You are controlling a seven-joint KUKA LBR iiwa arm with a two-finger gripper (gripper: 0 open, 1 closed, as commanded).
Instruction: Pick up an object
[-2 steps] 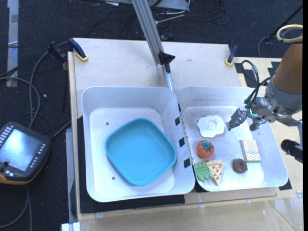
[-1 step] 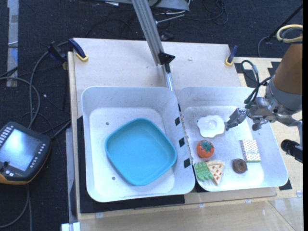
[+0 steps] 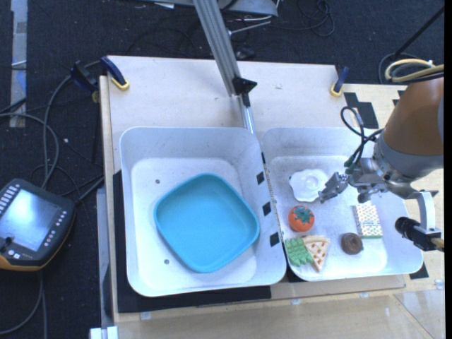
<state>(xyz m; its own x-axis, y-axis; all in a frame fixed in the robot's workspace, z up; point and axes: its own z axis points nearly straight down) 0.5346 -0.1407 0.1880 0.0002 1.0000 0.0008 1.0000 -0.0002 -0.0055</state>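
My gripper (image 3: 330, 188) hovers in the right bin (image 3: 406, 263), at the right edge of a white fried-egg toy (image 3: 307, 183). It looks open, and nothing is between its fingers. Below it lies a red tomato (image 3: 301, 218). Along the bin's front edge sit a green leafy piece (image 3: 297, 251), a pizza slice (image 3: 317, 251) and a brown round piece (image 3: 352, 243). A pale wafer block (image 3: 368, 219) lies to the gripper's lower right, under the wrist.
The left bin (image 3: 134, 161) holds a large blue dish (image 3: 206, 221). A slanted metal pole (image 3: 219, 37) rises from behind the wall between the two bins. The arm's grey and orange body (image 3: 417, 129) overhangs the right bin's right side.
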